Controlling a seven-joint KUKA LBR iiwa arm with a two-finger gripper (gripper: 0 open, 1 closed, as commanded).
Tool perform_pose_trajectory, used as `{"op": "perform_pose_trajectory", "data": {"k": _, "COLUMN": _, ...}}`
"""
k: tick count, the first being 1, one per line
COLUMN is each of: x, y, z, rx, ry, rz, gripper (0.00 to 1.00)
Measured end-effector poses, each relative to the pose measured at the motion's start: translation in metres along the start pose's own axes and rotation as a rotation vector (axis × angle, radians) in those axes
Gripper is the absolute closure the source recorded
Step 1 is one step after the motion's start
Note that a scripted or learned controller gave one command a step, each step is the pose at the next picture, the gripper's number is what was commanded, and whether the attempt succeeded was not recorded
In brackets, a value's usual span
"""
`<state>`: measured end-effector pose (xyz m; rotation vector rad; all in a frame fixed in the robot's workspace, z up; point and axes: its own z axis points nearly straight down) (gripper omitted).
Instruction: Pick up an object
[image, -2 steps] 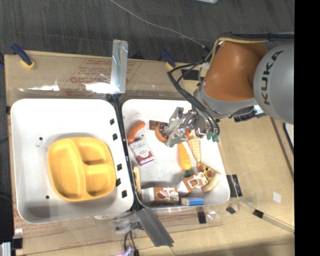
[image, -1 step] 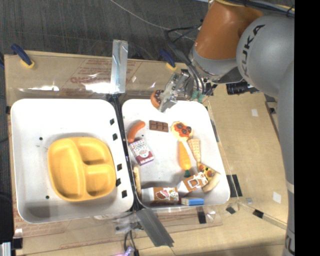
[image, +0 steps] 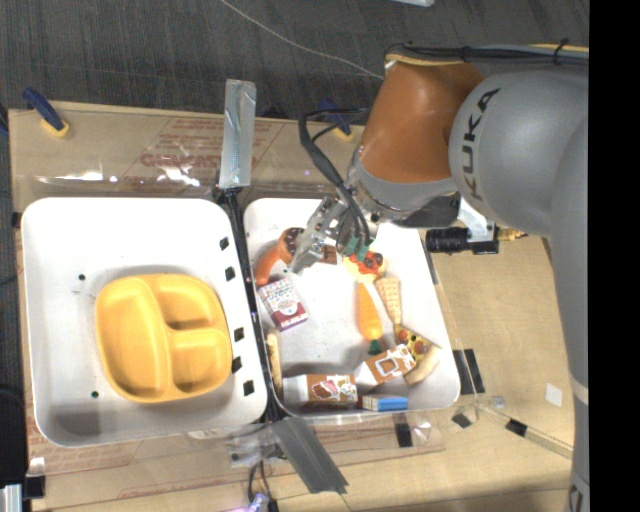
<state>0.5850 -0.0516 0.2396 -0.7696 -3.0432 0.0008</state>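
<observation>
The small carton (image: 283, 303) lay near the right bin's (image: 437, 300) left wall, and the gripper (image: 318, 240), parted and holding nothing, hung just above it among crowded toy food, where a descent risked fouling the carrot (image: 369, 310) or the wall, with the yellow tray (image: 163, 335) well apart.

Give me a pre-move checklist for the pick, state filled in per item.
1. Gripper over the right bin, where the objects are: ok.
2. Nothing seen gripped at its tip: ok.
3. Open or shut: cannot tell.
4. Target isolated: not ok; the carton, carrot and other toys lie crowded along the bin's sides.
5. Yellow divided tray in the left bin, out of the way: ok.
6. Cable near the wrist clear of snagging: cannot tell.
</observation>
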Motion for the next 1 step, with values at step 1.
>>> {"op": "perform_pose_trajectory", "data": {"k": 1, "x": -0.0238, "y": -0.0284, "z": 0.0113, "rx": 0.000, "ry": -0.005, "rz": 0.075, "gripper": 1.00}}
